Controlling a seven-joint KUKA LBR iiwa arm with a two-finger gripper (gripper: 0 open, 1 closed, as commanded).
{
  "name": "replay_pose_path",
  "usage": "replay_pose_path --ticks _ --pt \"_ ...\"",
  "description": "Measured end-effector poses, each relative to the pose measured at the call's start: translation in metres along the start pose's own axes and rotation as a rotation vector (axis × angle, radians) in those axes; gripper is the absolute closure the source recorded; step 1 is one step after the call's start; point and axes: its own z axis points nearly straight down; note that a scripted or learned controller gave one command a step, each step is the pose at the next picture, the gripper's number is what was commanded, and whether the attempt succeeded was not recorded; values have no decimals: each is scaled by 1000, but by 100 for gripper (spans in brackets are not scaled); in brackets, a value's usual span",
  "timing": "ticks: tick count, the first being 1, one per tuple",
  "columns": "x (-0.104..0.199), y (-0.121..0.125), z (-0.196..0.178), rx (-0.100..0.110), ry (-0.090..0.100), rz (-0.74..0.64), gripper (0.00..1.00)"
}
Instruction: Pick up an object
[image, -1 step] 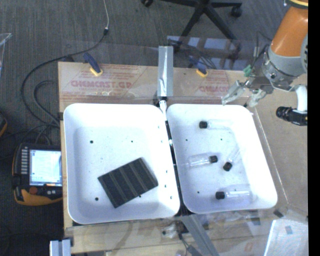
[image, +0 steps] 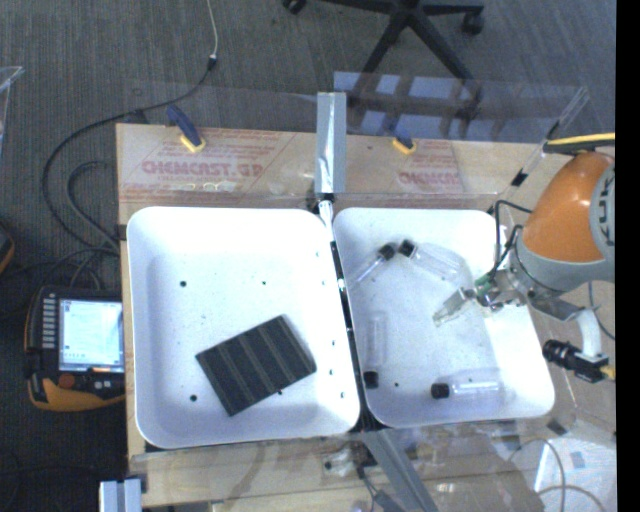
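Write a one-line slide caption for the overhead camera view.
Robot arm reaches into the right bin among clear tubes; a dark ridged block lies in the left bin.

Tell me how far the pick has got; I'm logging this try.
Done: the arm has reached over the right bin, its gripper low among the clear tubes. In hand: nothing that I can make out; the fingertips are too blurred. Left: grasp and lift. One tube lies near the front wall, and the dark block sits in the left bin.
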Motion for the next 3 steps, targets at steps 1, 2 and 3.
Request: replay_pose_path --ticks 1,2,3 --pt "-30 91 21 -13 -3 -202 0" --pt "37 126 21 0 -13 -222 0" --pt "68 131 21 0 -16 -225 0"
